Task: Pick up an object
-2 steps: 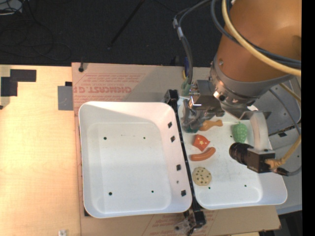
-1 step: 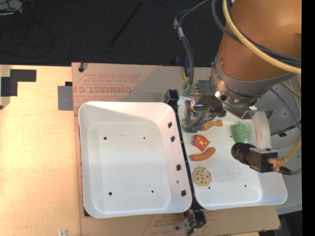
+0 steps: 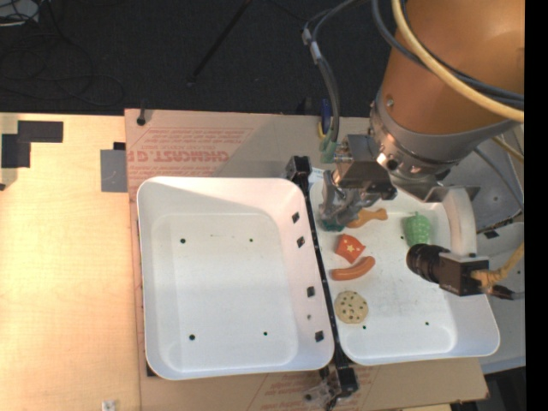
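End effector [image 3: 336,204] hangs low over the upper left corner of the right bin [image 3: 462,336], close to the wall it shares with the left bin [image 3: 163,281]. Its likeliest target is the teal piece [image 3: 330,224], which peeps out right beneath it on the bin floor. Most of that piece is hidden by the metal above, so its shape and long axis cannot be read. Whether the end effector touches it, and whether it is open or closed, I cannot tell; nothing is seen held. The coming move therefore looks like a straight drop or a closing, with hardly any sideways travel.

Just right of the teal piece lies a tan piece [image 3: 373,217], its long axis running left to right. Nearer the camera come a red wedge [image 3: 349,247], a sausage [image 3: 353,269] lying aslant, and a cookie [image 3: 350,306], all along the shared wall. A green lump [image 3: 419,228] sits further right, well apart from the end effector. The bench [image 3: 60,255] carries both bins.
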`<state>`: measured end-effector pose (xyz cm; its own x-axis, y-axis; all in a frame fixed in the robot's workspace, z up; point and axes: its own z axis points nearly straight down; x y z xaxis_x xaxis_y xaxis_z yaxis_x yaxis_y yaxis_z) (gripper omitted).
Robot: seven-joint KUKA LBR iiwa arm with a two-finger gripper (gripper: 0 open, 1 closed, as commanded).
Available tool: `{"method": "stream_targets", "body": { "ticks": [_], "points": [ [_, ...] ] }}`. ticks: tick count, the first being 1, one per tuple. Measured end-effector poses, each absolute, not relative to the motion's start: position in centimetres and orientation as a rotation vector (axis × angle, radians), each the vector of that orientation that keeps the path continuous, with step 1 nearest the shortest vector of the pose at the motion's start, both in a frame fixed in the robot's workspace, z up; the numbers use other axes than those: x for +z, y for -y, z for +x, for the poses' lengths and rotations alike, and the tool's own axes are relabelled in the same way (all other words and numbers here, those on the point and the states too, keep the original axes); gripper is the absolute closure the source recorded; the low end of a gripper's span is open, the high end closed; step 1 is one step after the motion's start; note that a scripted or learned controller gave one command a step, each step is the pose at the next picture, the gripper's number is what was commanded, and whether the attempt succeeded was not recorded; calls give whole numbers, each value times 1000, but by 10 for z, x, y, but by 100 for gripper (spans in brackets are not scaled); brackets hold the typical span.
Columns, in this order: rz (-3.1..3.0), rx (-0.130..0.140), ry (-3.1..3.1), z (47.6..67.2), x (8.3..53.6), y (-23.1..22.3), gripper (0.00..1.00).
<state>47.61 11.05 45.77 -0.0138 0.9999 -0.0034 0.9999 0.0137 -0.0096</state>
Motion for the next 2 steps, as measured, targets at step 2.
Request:
{"method": "stream_targets", "body": {
  "ticks": [2],
  "points": [
    [-2214, 28, 2213, 473, 310, -114, 100]
  ]
}}
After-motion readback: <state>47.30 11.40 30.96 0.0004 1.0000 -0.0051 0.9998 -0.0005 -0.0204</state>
